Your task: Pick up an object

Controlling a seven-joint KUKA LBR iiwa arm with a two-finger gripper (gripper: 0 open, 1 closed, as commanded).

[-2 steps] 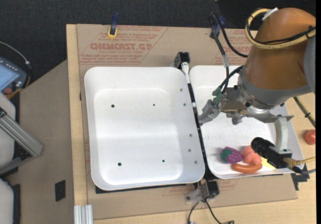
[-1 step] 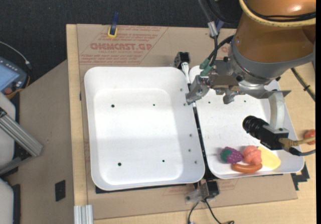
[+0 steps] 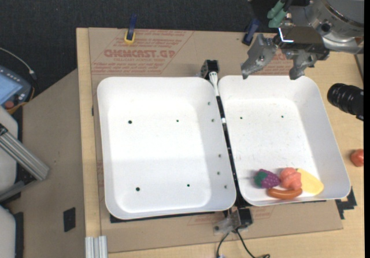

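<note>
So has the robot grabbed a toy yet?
Not yet. Its hand hangs open at the far edge of the right bin, holding nothing. The purple toy, orange toy and yellow toy lie untouched in the near corner. Reaching and grabbing remain.

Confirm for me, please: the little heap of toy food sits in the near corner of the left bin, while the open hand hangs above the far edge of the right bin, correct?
Not quite: in the camera view the toy food lies in the near corner of the right bin, not the left bin. The rest holds: the open hand hangs above the right bin's far edge.
</note>
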